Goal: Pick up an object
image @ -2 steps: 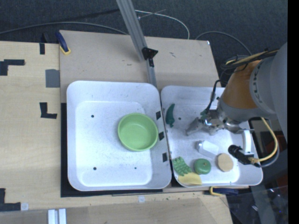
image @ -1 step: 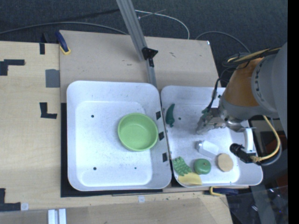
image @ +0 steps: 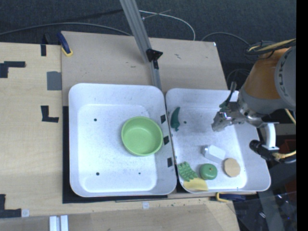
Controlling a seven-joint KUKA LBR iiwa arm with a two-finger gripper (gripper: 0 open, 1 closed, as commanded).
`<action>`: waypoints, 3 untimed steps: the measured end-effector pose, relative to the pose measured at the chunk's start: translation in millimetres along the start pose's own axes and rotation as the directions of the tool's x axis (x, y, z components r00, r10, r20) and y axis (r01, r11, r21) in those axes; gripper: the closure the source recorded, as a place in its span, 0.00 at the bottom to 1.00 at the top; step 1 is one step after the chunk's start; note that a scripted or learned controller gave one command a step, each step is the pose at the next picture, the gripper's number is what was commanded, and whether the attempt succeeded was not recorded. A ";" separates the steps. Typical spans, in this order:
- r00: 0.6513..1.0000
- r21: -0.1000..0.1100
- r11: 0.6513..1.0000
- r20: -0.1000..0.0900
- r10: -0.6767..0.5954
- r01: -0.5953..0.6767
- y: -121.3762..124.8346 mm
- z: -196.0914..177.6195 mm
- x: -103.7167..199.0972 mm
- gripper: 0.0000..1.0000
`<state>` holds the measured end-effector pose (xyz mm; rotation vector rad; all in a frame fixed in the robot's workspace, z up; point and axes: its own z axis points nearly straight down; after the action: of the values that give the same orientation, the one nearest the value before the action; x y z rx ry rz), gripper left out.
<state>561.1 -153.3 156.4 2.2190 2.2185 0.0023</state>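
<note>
The right bin (image: 240, 179) holds a white block (image: 214, 153), a tan disc (image: 232, 167), a green round piece (image: 208, 171), a yellow bit (image: 196, 185) and a dark green piece (image: 175, 118). The block looks light, stiff and smooth; its long sides would suit a pinch. The arm reaches in from the right, tool (image: 220, 123) above bare bin floor, holding nothing; its opening I cannot tell.

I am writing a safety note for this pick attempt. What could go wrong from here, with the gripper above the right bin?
1. The gripper hangs over bare floor of the right bin, apart from every item, so a straight descent may grasp nothing.
2. The white block, green round object and tan disc lie close together; the jaws might push a neighbour.
3. The yellow piece and green ridged object sit by the bin wall, probably hard to grasp.
</note>
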 end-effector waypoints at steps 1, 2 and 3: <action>1.000 0.000 1.000 0.000 0.000 0.000 -3.9 -53.5 -9.6 1.00; 1.000 -0.002 1.000 0.001 -0.002 0.002 2.1 -116.2 -9.3 1.00; 1.000 0.004 1.000 -0.003 -0.007 0.007 13.7 -119.6 43.5 1.00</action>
<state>574.3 -109.6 276.0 2.2151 2.2298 0.0006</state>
